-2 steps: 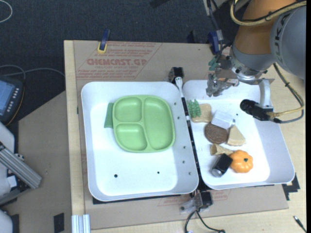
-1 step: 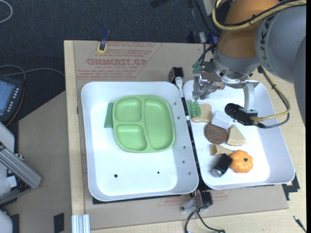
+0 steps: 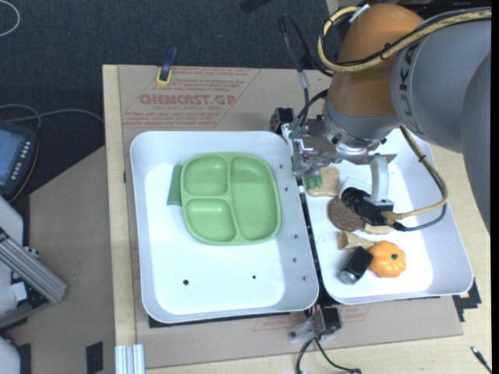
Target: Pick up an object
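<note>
Hanging low at the inner edge of the right bin [image 3: 437, 232], the gripper [image 3: 310, 164] points down beside the wall shared with the left bin [image 3: 226, 279]. That spot looks chosen for what lies closest. A tan piece [image 3: 330, 182] sits just under and beside the jaws, with a small green bit [image 3: 314, 182] touching it on the wall side. Either seems the likely target.

The wrist hides the tips, so I cannot tell whether the jaws are spread or pressed together, or whether anything is between them.

Further from the jaws, towards the bin's front, lie a brown disc [image 3: 343, 215], then a black cylinder [image 3: 356, 265] touching an orange pumpkin [image 3: 387, 260]. They are crowded together, so a clean grasp there looks harder. Across the wall from the jaws, a green divided plate [image 3: 230, 197] lies flat, probably too broad to pinch.
</note>
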{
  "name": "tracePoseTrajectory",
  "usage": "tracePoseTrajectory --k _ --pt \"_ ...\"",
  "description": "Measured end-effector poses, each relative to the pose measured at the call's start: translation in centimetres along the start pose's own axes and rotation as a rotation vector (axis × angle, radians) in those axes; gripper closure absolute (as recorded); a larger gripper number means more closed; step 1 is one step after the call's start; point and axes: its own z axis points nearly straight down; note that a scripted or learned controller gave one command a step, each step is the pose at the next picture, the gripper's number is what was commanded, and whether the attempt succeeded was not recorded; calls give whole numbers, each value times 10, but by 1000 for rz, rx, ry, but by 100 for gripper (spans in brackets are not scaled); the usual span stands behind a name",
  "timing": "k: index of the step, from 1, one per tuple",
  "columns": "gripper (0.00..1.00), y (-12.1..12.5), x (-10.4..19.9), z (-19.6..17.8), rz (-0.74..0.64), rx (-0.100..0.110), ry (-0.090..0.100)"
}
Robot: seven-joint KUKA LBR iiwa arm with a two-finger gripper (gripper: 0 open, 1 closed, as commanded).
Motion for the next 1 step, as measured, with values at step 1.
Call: tracePoseTrajectory --k 1 --pt "100 8 3 -16 2 -8 -1"
